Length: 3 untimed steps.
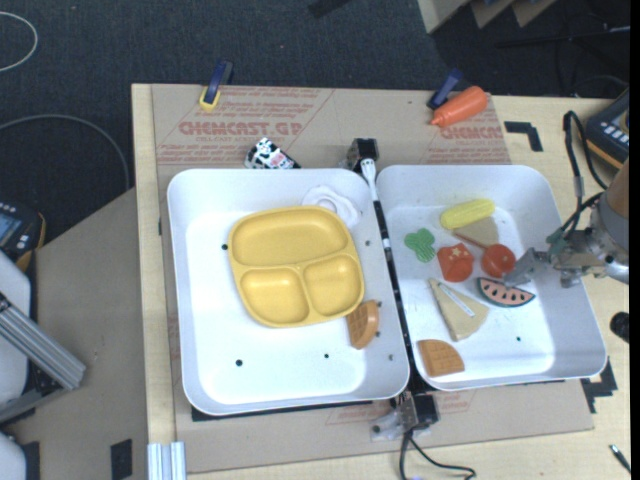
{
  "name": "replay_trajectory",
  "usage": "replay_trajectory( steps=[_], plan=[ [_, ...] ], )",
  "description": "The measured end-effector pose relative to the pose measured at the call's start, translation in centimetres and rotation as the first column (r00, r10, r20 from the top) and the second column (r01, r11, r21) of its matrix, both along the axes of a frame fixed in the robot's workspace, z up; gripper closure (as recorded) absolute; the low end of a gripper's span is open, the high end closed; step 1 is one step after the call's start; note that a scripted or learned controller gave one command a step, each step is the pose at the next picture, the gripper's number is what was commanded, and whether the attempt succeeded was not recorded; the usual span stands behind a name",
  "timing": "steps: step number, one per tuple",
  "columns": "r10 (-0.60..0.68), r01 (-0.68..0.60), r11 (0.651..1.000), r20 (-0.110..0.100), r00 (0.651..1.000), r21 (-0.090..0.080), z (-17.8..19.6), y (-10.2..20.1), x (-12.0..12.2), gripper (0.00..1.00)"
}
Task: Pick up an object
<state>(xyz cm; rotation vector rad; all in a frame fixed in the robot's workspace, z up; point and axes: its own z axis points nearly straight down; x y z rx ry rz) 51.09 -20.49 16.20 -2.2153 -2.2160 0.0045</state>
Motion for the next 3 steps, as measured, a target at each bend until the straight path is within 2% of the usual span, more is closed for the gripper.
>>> replay_trajectory(
  steps=[1,2,3],
  plan=[
    [0.0,0.0,1.0,-0.001,1.0,0.0,-6.4,0.4,-0.4,0.0],
    [0.0,0.0,1.0,0.004,1.0,-0.002,-7.8,0.4,-0.4,0.0],
    [-0.001,0.001,1.0,0.008,1.0,-0.004,-6.7,0.4,-0.3,1.0]
  ],
)
